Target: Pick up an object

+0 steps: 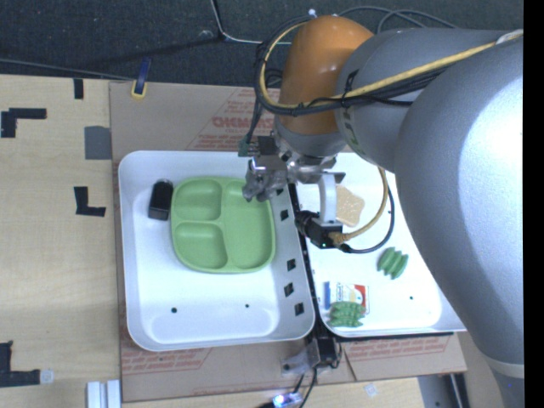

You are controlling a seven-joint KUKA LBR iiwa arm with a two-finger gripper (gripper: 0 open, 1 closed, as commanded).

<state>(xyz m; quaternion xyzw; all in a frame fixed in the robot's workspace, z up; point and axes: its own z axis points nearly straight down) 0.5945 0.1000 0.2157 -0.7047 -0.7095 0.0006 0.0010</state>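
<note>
My gripper hangs over the far right corner of the left bin, just above the top right rim of a green divided plate. A small black block lies at the plate's left edge. In the right bin I see a tan toast-like piece, a green ridged piece, a small white packet with red and blue print and a green leafy toy. Nothing shows between my gripper and the plate.
The arm's grey body and orange band cover the far side of the right bin. A black clip and yellow-tipped cable hang over the divider between the bins. Cardboard lies under both bins.
</note>
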